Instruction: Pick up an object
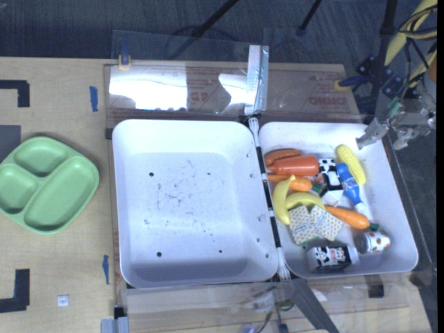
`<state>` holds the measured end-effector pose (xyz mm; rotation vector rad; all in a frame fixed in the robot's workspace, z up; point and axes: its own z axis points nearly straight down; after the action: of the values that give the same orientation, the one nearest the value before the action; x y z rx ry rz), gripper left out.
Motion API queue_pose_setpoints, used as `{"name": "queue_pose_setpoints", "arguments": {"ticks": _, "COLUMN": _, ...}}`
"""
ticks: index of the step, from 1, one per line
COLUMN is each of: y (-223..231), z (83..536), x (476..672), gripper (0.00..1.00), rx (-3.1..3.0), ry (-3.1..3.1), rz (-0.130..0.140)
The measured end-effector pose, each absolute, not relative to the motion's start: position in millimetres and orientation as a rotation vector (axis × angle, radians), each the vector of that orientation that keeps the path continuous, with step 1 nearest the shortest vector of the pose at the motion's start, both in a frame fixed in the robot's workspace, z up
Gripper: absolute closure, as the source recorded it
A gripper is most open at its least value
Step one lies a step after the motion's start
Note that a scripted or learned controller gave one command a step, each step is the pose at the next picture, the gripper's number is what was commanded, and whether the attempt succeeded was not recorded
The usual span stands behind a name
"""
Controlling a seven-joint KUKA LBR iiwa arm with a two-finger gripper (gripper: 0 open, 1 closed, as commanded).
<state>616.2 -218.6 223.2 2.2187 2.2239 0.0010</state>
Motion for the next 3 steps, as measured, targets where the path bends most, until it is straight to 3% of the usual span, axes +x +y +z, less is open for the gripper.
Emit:
{"name": "queue_pose_setpoints", "arguments": {"ticks": 1, "y": -217.1, "z": 109.1, "x": 621.8, "gripper": 0.0, "rx": 2.054, "ry": 2.358, "rz": 0.027}}
{"name": "queue_pose_setpoints", "arguments": {"ticks": 3, "y": -216.5, "z": 103.1, "x": 631.4, "gripper": 0.0, "rx": 2.144, "ry": 2.279, "rz": 0.037}}
